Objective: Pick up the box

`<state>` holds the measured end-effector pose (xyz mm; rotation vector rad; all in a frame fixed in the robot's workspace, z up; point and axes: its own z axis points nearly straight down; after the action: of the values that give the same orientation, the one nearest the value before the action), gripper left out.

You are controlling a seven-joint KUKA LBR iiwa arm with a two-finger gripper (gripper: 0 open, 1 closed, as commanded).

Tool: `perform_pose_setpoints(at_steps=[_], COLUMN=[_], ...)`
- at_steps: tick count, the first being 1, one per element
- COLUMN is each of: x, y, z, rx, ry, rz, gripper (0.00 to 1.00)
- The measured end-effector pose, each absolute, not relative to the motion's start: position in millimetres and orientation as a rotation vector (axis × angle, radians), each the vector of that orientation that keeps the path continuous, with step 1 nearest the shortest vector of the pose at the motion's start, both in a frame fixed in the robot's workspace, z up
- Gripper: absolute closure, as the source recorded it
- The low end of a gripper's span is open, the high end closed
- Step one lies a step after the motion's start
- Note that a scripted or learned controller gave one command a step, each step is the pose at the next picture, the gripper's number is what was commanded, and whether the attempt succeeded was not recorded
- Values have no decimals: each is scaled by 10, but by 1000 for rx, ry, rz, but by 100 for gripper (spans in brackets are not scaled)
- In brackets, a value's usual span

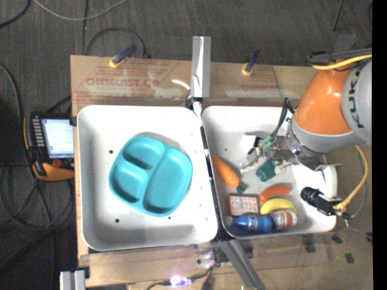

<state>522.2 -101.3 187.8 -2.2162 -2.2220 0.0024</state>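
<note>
The box is small, reddish-brown with a pale label, and lies flat near the front of the right bin. My gripper hangs over the middle of that bin, up and to the right of the box and apart from it. A small teal object sits right under the gripper; whether it is held is unclear. The grey arm with its orange band comes in from the right.
Around the box lie an orange carrot, a red-orange piece, a yellow banana and a blue bottle. The left bin holds a teal divided plate. A tablet sits at far left.
</note>
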Motion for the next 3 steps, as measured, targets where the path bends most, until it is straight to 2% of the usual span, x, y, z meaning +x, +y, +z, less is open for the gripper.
perform_pose_setpoints(at_steps=[1, 2, 3], x=[5226, 5755, 5755], y=[-1006, -1592, -1593], z=[1960, 2192, 2192], rx=[-2214, -2470, -2470], ry=[-2222, -1941, -1941], rz=[3, 6, 7], gripper=[100, 100, 0])
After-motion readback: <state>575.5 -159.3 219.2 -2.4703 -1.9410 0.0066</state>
